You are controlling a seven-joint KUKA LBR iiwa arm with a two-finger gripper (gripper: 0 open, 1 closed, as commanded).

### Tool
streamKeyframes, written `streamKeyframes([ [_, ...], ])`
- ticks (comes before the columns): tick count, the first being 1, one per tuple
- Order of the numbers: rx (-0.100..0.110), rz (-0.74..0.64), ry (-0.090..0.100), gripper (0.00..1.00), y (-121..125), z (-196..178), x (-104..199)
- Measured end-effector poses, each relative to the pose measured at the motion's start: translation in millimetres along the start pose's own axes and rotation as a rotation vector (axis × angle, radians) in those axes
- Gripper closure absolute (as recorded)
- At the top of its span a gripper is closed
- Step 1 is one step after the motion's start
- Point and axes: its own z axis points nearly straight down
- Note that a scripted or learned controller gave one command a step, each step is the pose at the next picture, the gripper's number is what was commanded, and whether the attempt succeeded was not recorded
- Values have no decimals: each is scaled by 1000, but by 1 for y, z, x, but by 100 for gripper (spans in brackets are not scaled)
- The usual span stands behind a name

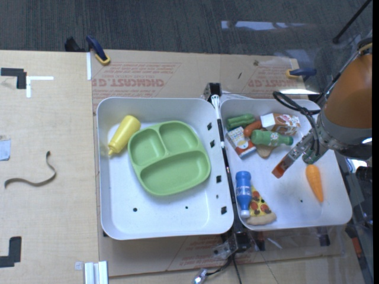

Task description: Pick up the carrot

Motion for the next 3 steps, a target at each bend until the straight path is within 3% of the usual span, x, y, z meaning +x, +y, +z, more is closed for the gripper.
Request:
streamKeyframes([
  [1, 0, 0, 0, 0, 0, 0, 0],
  [2, -1, -118, 0, 0, -57, 66, -50],
  [3, -3, -119, -2, 100, -56, 57, -51],
])
